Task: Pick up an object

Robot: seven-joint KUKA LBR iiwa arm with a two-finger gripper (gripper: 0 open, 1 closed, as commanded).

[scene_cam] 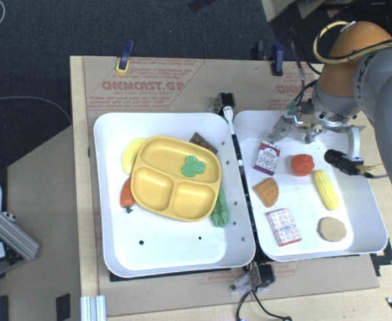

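My gripper (295, 131) hangs over the far end of the right bin (370, 212), open, with nothing between its fingers. Just in front of it lie a small red-and-white carton (267, 158) and a red tomato (302, 164). Further forward in the same bin are a yellow corn cob (327, 189), an orange waffle piece (267, 191), a pink-and-white box (284, 226) and a tan round cookie (332, 229).
The left bin (162, 253) holds a yellow divided tray (172, 189) with a green piece (194, 167) on it. Around the tray sit a yellow item (131, 154), an orange-red carrot (127, 194), a green vegetable (219, 211) and a brown piece (203, 142).
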